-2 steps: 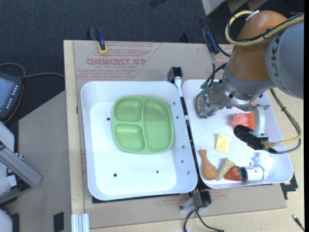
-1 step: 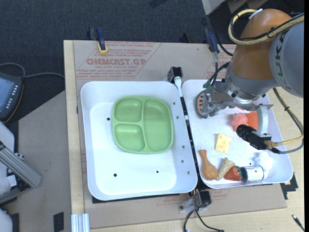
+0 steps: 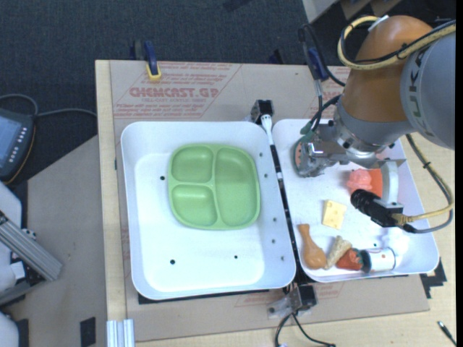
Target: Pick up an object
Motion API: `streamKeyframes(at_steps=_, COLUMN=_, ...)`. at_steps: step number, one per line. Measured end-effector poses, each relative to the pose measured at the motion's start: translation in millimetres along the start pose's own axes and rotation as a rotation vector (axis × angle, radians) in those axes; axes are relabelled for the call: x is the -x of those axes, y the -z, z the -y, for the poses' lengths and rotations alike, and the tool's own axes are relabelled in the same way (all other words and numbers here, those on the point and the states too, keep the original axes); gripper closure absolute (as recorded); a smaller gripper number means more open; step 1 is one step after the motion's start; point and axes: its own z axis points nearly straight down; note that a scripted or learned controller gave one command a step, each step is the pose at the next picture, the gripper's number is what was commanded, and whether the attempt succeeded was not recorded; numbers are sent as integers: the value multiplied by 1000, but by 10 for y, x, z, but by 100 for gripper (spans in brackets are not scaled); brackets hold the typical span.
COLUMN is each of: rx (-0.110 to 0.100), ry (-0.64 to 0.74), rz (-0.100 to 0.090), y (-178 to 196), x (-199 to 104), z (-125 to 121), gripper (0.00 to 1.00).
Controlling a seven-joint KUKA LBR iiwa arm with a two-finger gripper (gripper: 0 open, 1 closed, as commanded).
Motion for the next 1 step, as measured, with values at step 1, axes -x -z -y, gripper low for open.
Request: streamKeyframes(at_steps=1, rx=3, ry=0, rz=1, y=2, x=9, z=-41, gripper=100)
